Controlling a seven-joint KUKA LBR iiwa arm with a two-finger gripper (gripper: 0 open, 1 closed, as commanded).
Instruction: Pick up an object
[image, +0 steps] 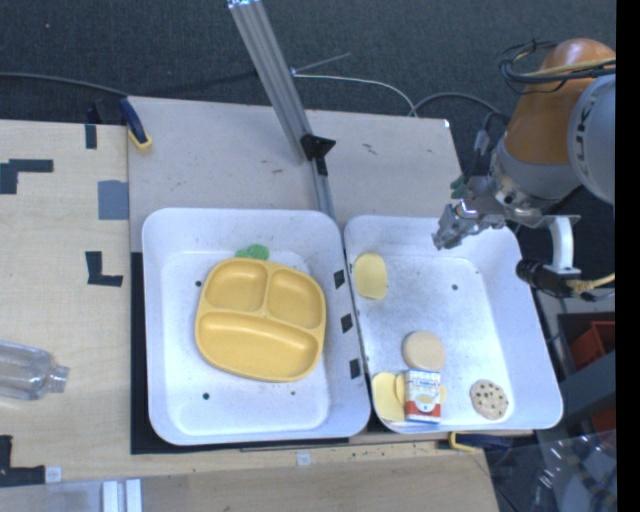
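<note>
Small white-and-orange carton at front edge of right white bin, wedged between pale yellow wedge-shaped piece and brown speckled cookie. Tan round disc just behind carton. Pale yellow oval piece farther back, near left wall. Yellow three-compartment plastic tray in left white bin. Gripper over right bin's far edge, well apart from carton; grip state cannot tell.

We see a pale wooden bench under even light, with dark carpeted floor from nine to one o'clock. A metal post slants in at twelve, and a clear plastic bottle lies at eight.
</note>
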